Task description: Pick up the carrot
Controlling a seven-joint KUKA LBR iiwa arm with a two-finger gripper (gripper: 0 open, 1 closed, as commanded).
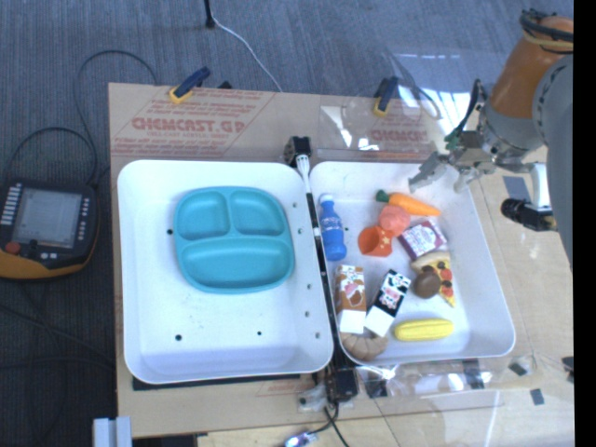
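The carrot (pixel 411 203) lies in the right bin (pixel 494 287) near its far edge, long axis running left-right, green stem end left, orange tapered tip right. The gripper (pixel 445 169) hangs just above it, fingers spread, grasping nothing. Glossy plastic toys crowd nearby.

1. arm (pixel 549 91): smooth grey casing with rounded joints.
2. orange band (pixel 521 73) just above the wrist, behind the pincer.
3. gripper (pixel 445 168): pale grey metal, two thin fingers.
4. black rounded part (pixel 526 214) beside the pincer.
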